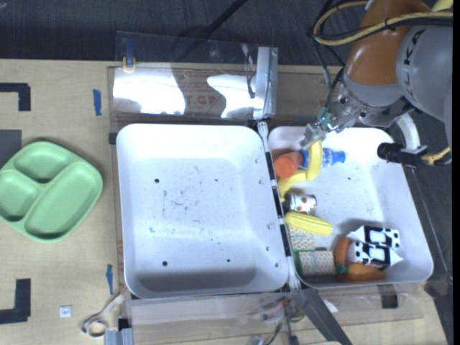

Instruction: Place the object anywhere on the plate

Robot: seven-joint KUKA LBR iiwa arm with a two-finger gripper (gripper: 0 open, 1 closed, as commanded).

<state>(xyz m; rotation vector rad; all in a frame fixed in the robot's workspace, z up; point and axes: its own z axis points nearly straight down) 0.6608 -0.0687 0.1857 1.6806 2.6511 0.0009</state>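
I see bright overhead light, strong glare on the clear panel (190, 85), bins (194, 207) near blown out, overall soft focus.

From my remote station: plate (49, 190) left of the left bin (194, 207); right bin (402, 214), beside it, holds banana (313, 157), corn (309, 224), can (302, 204).

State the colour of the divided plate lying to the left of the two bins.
Light green; the divided plate shows in the camera view.

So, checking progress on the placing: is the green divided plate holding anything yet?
Empty. The green divided plate sits on the bench left of the bins, and all its compartments show bare green.
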